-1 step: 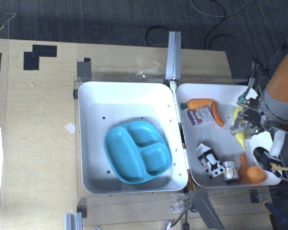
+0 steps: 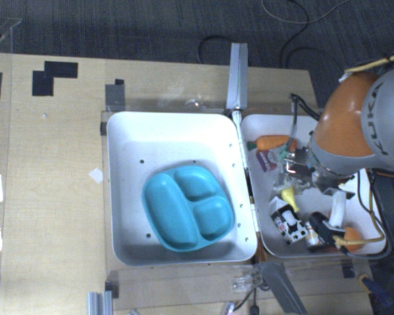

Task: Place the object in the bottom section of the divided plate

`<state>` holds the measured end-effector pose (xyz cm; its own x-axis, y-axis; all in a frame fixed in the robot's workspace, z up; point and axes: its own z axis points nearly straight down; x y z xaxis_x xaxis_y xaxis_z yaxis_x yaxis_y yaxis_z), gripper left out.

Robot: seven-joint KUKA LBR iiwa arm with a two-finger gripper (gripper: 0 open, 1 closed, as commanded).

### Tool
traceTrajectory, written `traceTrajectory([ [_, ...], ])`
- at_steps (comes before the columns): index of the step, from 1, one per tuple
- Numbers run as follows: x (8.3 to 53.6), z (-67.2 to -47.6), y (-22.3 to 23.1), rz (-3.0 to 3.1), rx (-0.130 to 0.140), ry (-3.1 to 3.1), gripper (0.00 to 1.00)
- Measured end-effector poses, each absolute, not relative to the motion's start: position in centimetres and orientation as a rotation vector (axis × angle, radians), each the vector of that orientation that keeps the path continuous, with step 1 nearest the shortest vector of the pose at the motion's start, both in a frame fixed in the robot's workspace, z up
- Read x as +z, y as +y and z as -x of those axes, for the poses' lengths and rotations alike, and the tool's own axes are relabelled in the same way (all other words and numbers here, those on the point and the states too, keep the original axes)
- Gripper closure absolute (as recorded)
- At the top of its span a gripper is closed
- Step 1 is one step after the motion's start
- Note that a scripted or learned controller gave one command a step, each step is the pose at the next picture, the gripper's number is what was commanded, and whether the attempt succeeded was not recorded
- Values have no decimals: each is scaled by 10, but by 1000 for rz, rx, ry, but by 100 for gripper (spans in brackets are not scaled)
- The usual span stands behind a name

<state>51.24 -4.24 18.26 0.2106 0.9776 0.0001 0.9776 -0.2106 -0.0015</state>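
A light blue divided plate (image 2: 186,207) lies in the left bin (image 2: 128,143), with one long section on its left and two smaller sections on its right. My gripper (image 2: 294,169) reaches down into the right bin (image 2: 266,241), just above a small yellow object (image 2: 287,195). The arm's grey body and orange band (image 2: 345,120) cover the bin's right part. Nothing shows between the fingers.
The right bin holds an orange carrot-like piece (image 2: 272,141) at the back, a purple and green item (image 2: 268,159), a black and white object (image 2: 288,221), a dark tool (image 2: 320,231) and an orange piece (image 2: 352,236) at the front right. A metal divider (image 2: 237,84) stands between the bins.
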Motion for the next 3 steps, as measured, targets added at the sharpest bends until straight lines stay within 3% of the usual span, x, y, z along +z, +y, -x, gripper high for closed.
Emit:
traceTrajectory([
  [1, 196, -549, -38, 2482, 1, -1926, 100],
  [2, 182, -538, 26, 2466, 3, -1944, 100],
  [3, 222, -504, 105, 2522, 1, -1874, 100],
])
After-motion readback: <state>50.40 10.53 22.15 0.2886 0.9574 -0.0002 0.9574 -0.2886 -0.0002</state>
